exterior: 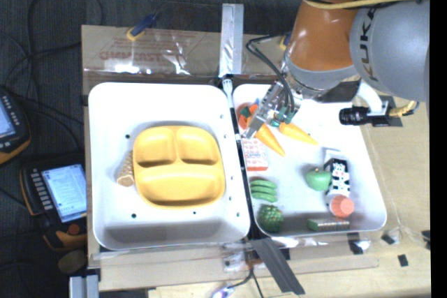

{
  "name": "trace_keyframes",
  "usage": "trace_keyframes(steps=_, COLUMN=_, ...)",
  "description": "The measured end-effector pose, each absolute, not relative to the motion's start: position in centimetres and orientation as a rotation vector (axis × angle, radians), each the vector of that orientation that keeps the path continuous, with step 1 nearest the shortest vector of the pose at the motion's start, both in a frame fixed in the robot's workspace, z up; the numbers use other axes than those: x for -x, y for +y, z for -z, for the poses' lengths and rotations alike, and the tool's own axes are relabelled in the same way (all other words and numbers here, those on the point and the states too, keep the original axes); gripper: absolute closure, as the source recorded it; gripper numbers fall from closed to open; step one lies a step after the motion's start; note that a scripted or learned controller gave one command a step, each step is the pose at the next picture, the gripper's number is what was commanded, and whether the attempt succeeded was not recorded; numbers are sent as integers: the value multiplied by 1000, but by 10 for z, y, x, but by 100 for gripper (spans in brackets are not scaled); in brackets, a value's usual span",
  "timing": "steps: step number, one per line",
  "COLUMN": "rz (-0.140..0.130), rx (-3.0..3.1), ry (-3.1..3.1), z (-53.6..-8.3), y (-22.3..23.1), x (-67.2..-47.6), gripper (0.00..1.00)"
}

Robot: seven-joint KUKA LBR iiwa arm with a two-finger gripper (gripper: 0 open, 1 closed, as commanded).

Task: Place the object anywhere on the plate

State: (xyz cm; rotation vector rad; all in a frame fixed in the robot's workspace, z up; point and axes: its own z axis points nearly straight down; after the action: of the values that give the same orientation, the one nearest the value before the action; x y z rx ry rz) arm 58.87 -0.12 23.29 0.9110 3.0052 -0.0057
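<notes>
Near bottom right, green toy vegetables [265, 202] lie in the right bin [370, 213]. Left of centre, the yellow plate [179, 165]. Farther up, gripper [269, 115] over the carrots [283, 136], fingers' spread hard to tell.

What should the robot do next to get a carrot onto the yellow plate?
Probably lower a little and close on a carrot. The hand hangs just above the carrots at the top left of the right bin, and I can't see anything between its fingers. The plate sits in the left bin, so carrying comes after a firm grab.
</notes>
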Motion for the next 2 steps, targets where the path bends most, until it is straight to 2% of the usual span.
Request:
trace_keyframes(steps=1, rz=3, rx=-743, ry=3055, z=-217, y=62, x=-558, gripper=100)
trace_keyframes(steps=2, rz=1, rx=-968, ry=2988, z=-279, y=113, x=-523, gripper=100)
